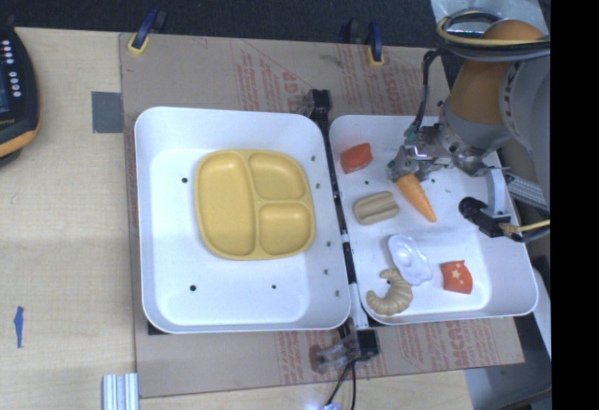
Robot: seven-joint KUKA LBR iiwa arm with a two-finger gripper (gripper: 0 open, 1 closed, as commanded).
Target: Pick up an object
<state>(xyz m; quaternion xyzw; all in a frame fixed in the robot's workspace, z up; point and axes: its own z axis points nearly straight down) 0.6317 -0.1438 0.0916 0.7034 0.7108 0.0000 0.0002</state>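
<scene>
The bench (65, 240) bears a cardboard sheet (234, 62), perhaps clamped.

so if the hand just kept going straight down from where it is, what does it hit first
Most likely the carrot: the hand sits right over its thick end in the right bin. Depth is hard to judge from above.

Carrot (417, 197) top under gripper (413, 165)

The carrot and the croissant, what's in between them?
In the camera view, a white crumpled thing lies between the carrot and the croissant, in the right bin.
</scene>
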